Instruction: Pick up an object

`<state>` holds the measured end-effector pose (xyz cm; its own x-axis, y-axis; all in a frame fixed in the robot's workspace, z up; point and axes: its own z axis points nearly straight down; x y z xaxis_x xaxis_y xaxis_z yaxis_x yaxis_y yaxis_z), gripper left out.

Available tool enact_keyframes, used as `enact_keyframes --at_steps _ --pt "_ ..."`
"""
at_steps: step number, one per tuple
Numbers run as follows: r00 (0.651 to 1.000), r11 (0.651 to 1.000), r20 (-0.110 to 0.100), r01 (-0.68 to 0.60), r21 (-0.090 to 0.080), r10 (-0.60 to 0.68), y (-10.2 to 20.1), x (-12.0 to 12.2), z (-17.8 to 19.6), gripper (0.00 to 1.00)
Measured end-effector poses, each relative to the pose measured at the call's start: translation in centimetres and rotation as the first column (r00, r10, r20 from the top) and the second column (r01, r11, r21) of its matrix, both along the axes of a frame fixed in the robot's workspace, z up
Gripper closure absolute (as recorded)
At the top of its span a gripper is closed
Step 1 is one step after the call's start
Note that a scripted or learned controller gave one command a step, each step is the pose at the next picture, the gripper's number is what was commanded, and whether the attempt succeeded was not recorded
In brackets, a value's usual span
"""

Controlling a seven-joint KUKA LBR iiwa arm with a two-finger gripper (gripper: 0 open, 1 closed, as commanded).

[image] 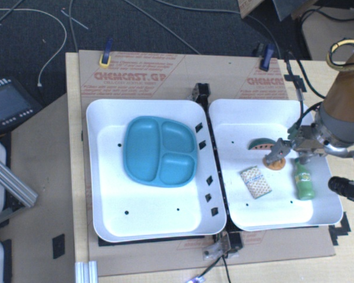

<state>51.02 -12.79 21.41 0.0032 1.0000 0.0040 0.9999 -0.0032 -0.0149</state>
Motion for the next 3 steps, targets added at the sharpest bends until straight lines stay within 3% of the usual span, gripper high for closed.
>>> enact_keyframes --at_steps 1,3 --pt "1.000 1.000 0.013 -0.003 -0.002 0.003 0.0 0.3 0.6 0.00" --pt "1.000 1.000 0.007 -0.003 -0.001 0.003 0.2 0.6 -9.9 0.00"
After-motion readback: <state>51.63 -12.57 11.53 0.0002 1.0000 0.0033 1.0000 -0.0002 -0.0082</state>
